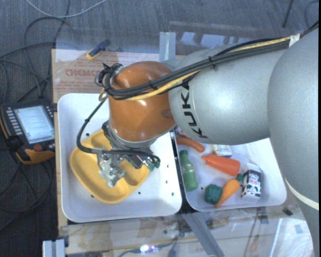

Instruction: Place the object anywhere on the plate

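Observation:
A yellow plate [88, 173] with divided sections lies in the left white bin [75, 116]. My gripper [111, 174] hangs straight down over the plate's middle, its metal fingers low over or touching the yellow surface. The orange wrist band and grey arm cover the bin's right half. I cannot make out any object between the fingers; what lies under the gripper is hidden.
The right bin [273, 194] holds several toy foods: a green bottle [188, 170], an orange carrot [222, 164], a second carrot [228, 190], a green pepper [212, 193], a small milk carton [251, 183]. A teach pendant [28, 127] lies left of the bench.

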`<state>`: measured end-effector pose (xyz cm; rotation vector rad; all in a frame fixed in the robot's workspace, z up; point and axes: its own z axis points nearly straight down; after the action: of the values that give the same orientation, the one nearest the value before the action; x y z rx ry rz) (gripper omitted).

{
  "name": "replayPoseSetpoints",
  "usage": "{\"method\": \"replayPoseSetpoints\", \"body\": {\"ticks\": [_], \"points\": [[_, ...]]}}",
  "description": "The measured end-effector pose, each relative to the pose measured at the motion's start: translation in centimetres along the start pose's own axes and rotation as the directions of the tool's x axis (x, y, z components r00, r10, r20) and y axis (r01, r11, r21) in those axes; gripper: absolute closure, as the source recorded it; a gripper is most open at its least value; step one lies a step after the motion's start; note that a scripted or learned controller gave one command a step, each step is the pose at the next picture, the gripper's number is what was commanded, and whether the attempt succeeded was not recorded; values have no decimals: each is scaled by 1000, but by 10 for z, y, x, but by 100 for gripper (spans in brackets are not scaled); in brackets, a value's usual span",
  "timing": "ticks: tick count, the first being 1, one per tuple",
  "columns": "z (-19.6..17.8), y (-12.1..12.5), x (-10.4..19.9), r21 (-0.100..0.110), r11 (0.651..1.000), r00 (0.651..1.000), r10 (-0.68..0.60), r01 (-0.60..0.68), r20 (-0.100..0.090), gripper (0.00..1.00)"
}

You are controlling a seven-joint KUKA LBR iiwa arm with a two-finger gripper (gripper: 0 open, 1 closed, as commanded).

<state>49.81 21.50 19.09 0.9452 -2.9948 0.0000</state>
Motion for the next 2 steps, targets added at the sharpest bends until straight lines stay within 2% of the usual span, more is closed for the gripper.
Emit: {"method": "replayPoseSetpoints", "body": {"ticks": [1,2], "points": [[-148,-25,16,1,1000,1000,-14,14,5,100],[-126,-6,-42,-1,999,999,-38,38,4,100]]}}
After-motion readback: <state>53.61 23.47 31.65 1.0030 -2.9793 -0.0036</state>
